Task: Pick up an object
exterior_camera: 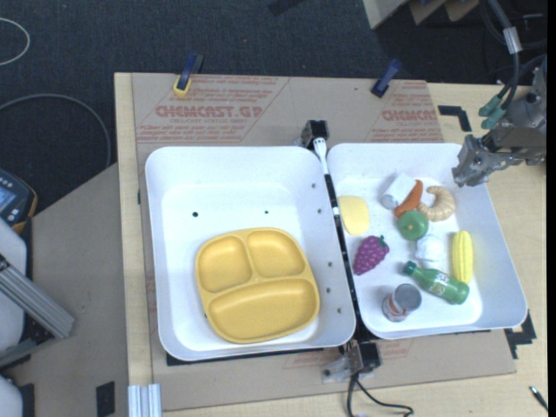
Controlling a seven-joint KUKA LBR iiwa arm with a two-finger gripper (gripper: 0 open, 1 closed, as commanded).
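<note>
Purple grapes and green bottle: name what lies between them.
In the camera view, bare white bin floor separates the purple grapes from the green bottle; the can sits just below that stretch.

Two white bins — left bin [165, 189], right bin [499, 268]. Left holds one yellow divided plate [256, 282]. Right holds one each: yellow block [354, 215], purple grapes [370, 254], carrot [410, 198], croissant [440, 202], green apple [413, 224], corn cob [462, 256], green bottle [437, 284], can [401, 302] — plus two small white items, kind unclear.
</note>
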